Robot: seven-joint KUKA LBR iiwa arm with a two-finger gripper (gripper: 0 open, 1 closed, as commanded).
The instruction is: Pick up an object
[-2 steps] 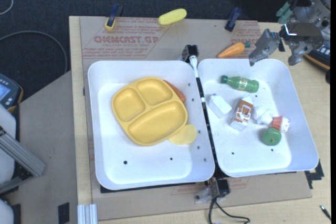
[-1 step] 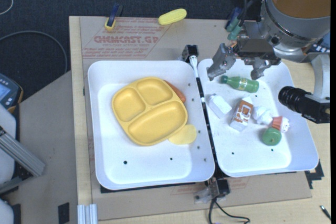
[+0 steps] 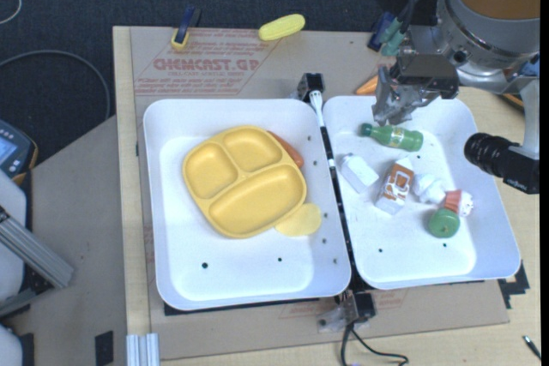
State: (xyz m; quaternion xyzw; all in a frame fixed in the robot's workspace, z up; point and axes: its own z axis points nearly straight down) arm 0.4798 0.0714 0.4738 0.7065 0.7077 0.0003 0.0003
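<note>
Green bottle [image 3: 392,135] lies partly hidden under gripper [image 3: 391,113]; jaws' state unclear.

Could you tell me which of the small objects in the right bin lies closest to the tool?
The green bottle, lying on its side at the bin's far edge, directly under the tool; the others sit farther toward the near side.

End effector [image 3: 393,111] low, pointing down
</note>
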